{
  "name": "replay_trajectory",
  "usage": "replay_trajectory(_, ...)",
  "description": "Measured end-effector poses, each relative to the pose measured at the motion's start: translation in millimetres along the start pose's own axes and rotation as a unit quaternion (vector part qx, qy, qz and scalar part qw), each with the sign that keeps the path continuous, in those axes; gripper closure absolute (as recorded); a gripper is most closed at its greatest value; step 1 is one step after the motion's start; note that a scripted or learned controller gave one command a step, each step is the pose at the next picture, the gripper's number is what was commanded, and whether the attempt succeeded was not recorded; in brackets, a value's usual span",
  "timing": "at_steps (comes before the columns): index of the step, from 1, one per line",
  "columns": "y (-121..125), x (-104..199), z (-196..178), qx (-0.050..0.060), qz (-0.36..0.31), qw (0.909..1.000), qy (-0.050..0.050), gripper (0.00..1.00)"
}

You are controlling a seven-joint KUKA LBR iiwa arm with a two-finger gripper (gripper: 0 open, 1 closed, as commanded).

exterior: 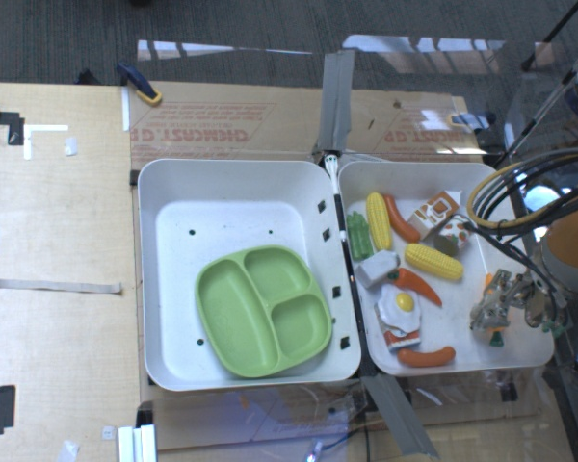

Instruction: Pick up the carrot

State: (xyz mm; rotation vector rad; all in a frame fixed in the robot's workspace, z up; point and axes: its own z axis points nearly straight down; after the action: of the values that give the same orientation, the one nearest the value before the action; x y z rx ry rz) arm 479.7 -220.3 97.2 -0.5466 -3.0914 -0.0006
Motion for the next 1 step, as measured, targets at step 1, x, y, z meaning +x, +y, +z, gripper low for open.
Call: replay_trajectory(1, 1.1, -1.2, -7.7, 0.0, -0.002, 1.0, 0.0, 1.0)
